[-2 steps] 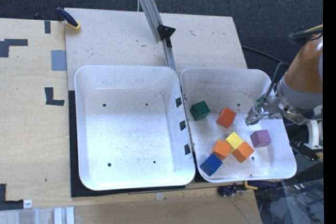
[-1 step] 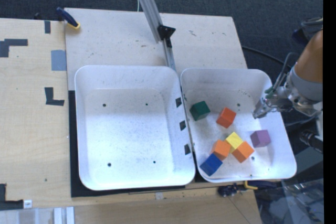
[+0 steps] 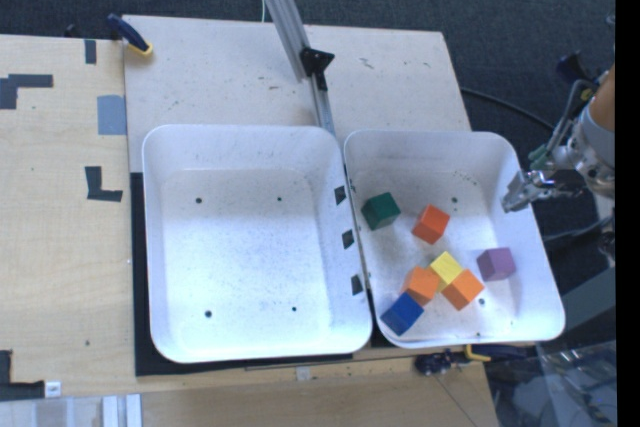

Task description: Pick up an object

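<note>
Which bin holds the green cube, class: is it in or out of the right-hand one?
In. The green cube rests on the floor of the right bin, near its left wall.

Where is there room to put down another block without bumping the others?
The left bin has bare floor all over. In the right bin, the far strip behind the green block is free. It is crowded near the front, around the yellow block and blue block.

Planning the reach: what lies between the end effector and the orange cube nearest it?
In the camera view, bare white bin floor lies between the end effector and that orange cube; no other block sits there.
</note>
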`<state>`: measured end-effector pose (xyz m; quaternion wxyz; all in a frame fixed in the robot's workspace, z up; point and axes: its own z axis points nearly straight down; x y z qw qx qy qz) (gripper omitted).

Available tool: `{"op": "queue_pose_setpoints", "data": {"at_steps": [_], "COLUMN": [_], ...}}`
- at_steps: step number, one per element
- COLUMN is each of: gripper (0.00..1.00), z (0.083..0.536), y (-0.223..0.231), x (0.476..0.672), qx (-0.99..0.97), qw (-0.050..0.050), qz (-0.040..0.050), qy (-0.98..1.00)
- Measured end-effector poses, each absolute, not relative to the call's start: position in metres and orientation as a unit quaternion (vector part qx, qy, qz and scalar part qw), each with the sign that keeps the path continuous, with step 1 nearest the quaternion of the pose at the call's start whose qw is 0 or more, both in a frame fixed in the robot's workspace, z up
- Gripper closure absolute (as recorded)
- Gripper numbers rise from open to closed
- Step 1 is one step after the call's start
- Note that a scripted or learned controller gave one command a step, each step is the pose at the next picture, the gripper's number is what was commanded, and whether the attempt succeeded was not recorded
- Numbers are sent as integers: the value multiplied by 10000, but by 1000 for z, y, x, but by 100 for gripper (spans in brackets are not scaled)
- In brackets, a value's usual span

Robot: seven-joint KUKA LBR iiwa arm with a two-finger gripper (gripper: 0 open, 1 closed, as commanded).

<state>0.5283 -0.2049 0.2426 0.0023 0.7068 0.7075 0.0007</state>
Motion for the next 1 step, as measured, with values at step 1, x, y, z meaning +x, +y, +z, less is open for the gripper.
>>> {"op": "queue_pose_setpoints", "data": {"at_steps": [1], "gripper": [100], "z": [296], "y": [-205], "x": [530], "qx": [7064], "qw": [26], "qz": [10], "qy": [7078]}}
